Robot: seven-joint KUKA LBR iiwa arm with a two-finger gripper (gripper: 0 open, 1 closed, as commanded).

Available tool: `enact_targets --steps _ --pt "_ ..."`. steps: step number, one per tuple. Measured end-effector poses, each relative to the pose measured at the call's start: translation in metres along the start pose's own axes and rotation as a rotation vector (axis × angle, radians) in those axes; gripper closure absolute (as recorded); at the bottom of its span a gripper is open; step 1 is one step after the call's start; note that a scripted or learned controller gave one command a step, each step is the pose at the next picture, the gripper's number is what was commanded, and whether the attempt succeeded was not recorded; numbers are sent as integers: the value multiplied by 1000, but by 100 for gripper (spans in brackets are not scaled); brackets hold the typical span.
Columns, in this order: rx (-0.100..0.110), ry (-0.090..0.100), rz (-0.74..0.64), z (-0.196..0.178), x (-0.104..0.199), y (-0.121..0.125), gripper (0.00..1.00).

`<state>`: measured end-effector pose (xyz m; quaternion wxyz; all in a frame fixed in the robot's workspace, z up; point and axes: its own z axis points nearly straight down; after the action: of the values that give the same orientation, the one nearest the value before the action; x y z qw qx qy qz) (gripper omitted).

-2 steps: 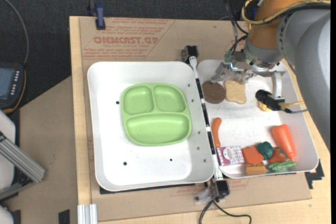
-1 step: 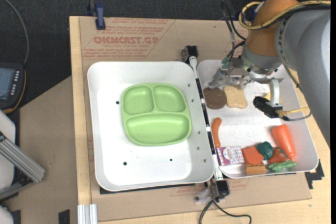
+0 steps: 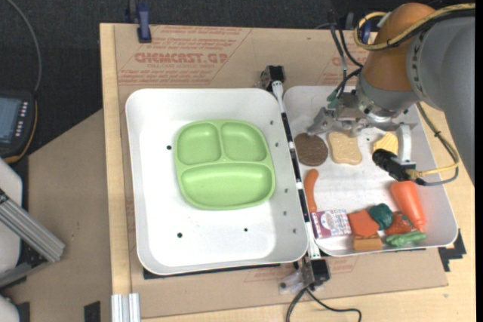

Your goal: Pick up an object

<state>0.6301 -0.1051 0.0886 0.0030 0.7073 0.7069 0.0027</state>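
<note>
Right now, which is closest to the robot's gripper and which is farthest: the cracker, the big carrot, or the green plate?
Seen from the camera above, starting at the gripper:
1. The cracker, just below the gripper in the right bin.
2. The big carrot, lower down on the right side of that bin.
3. The green plate, over in the left bin.

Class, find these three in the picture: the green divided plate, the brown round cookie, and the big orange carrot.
green divided plate (image 3: 224, 187), camera view, floor of its large lower compartment.
brown round cookie (image 3: 310, 150), camera view, middle of its top face.
big orange carrot (image 3: 410, 203), camera view, middle of its body.
</note>
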Motion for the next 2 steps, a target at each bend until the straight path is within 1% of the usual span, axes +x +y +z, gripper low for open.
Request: enact_targets --steps 1,2 --pt "1 -3 1 2 -54 39 0" --pt "8 0 1 -26 -79 17 0"
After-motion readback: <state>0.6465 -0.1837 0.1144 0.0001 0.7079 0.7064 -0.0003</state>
